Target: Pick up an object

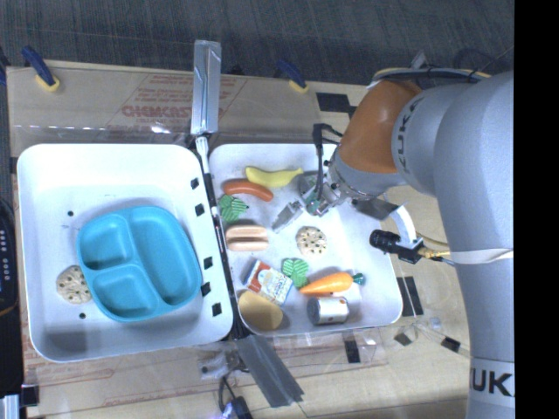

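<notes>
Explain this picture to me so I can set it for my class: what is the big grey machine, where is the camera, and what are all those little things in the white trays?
The grey machine is a robot arm with an orange band, reaching in from the right. One camera looks down at a slant. Its gripper hangs over the right bin, near the banana. That bin has toy food: a sausage, a hot dog, a cookie, a carrot and a small can. The left bin has a blue divided plate and another cookie. I see nothing held.

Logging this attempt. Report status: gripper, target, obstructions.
Gripper low in right bin, nothing seen held. Banana and cookie nearest. Sausage, hot dog crowd close.
</notes>
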Tool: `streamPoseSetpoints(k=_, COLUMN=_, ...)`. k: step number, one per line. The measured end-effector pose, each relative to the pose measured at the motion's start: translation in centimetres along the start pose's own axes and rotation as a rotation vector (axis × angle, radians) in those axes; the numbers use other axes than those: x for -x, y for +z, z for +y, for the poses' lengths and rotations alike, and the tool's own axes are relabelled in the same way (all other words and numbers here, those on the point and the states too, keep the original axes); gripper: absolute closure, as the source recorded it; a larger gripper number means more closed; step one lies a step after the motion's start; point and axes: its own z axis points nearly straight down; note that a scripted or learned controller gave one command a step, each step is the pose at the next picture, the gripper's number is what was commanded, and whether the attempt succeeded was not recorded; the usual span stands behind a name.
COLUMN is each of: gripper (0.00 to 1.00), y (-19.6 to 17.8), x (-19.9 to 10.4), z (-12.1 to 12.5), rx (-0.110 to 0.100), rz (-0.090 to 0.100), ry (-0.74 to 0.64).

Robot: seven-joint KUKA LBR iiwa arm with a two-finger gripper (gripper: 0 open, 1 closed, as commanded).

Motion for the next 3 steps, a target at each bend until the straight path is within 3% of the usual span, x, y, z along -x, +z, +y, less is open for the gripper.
streamPoseSetpoints(k=1, gripper=0.0, y=0.5, x=4.8, z=2.4, rx=-0.043, rz=0.05, ry=-0.006)
streamPoseSetpoints(k=2, gripper=0.0, y=0.3, x=1.5, z=3.6, rx=-0.026, rz=0.01, ry=-0.068)
streamPoseSetpoints(k=3, gripper=0.0, y=0.4, x=-1.1, z=5.1, rx=-0.043, rz=0.011, ry=-0.1)
